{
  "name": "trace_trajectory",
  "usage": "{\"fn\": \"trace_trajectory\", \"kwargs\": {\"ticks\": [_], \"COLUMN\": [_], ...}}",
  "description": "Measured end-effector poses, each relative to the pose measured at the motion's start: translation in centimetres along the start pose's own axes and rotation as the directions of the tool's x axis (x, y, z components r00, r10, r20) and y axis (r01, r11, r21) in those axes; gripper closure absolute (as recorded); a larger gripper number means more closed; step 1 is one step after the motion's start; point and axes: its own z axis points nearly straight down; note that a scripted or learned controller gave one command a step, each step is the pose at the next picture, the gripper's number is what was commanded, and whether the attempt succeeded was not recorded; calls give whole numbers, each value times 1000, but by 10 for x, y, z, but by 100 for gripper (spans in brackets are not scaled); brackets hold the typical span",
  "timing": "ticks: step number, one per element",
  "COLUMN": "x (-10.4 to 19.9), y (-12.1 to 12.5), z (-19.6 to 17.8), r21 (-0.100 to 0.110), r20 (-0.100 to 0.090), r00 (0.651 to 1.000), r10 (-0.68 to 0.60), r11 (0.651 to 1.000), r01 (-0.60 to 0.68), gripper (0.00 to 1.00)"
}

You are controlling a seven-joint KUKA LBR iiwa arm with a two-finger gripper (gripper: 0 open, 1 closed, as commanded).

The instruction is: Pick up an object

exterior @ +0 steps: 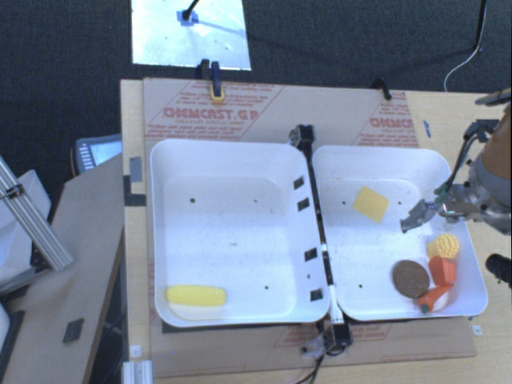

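Reaching over the right bin

Entering from the frame's right edge, the arm (488, 174) holds its gripper (418, 214) low over the right bin (352, 162), whether open or closed I cannot tell. A yellow square (371, 203) lies just left; corn (445, 246), brown disc (410, 278) and carrot (438, 282) sit below.

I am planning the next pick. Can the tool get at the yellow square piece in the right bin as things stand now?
Probably yes. The yellow square piece lies flat by itself in the right bin, with nothing on it or against it. The tool is just to its right, with bare bin floor between them.
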Motion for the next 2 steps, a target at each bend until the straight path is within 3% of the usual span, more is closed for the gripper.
{"fn": "trace_trajectory", "kwargs": {"ticks": [1, 2], "x": [-28, 21], "y": [43, 62], "z": [-21, 91], "r21": [-7, 6], "r20": [4, -4], "r00": [1000, 1000], "r10": [-2, -6], "r11": [1000, 1000], "r01": [3, 6], "gripper": [0, 0]}}
